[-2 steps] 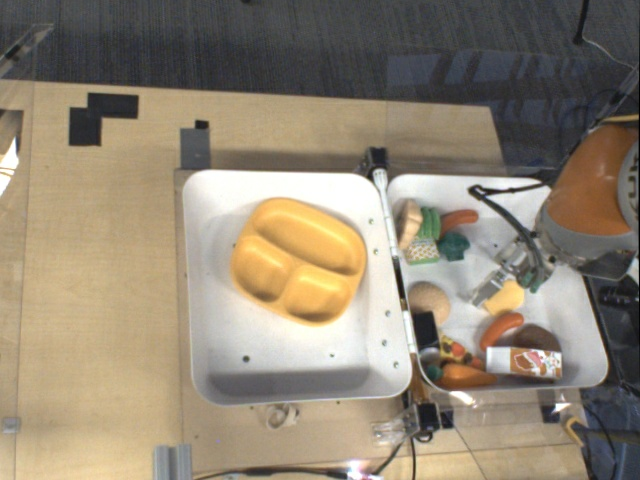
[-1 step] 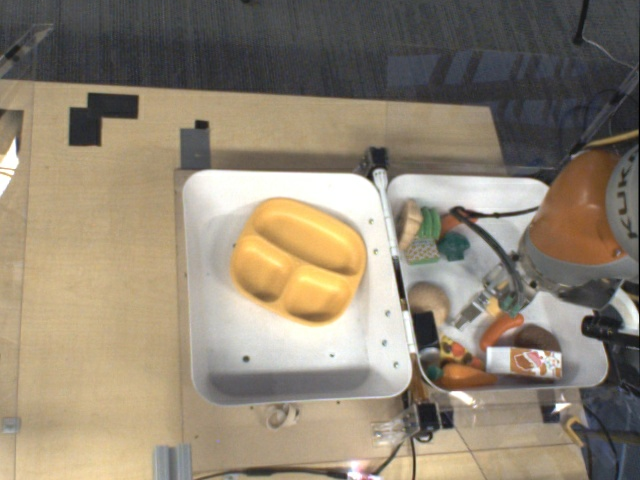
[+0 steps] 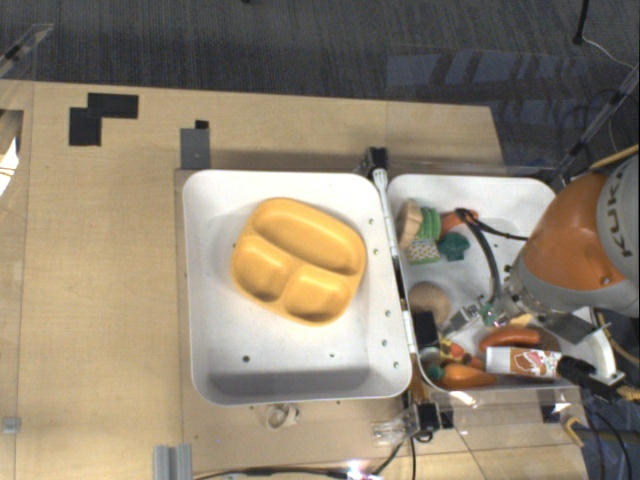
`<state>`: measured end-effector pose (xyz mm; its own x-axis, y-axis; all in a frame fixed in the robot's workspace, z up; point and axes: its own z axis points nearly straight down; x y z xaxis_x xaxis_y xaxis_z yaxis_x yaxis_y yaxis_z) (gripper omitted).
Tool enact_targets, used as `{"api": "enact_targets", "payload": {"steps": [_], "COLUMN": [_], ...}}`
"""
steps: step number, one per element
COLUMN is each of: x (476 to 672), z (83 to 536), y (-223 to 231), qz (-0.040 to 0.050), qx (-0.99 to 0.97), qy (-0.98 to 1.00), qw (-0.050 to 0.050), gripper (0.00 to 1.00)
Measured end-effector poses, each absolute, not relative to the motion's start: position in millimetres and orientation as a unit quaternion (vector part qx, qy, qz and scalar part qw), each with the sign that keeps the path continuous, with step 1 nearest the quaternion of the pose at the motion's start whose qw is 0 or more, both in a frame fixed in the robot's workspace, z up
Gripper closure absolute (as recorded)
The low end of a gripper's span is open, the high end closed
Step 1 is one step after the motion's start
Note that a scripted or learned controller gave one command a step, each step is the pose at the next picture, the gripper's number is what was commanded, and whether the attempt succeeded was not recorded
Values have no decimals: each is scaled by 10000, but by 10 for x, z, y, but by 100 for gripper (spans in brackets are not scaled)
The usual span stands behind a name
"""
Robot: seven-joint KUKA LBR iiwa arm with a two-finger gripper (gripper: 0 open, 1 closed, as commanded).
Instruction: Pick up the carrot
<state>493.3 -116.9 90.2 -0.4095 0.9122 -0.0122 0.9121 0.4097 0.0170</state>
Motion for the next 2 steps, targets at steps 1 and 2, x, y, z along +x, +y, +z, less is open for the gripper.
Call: {"api": "enact_targets", "payload": {"steps": [1, 2], "x": [5130, 5064], "z": [1166, 880], "y": [-1861, -1981], "qz": [3, 25], "qx": [4929, 5766], "qy": [8701, 8170], "qw": [62, 43], "gripper": [0, 0]}}
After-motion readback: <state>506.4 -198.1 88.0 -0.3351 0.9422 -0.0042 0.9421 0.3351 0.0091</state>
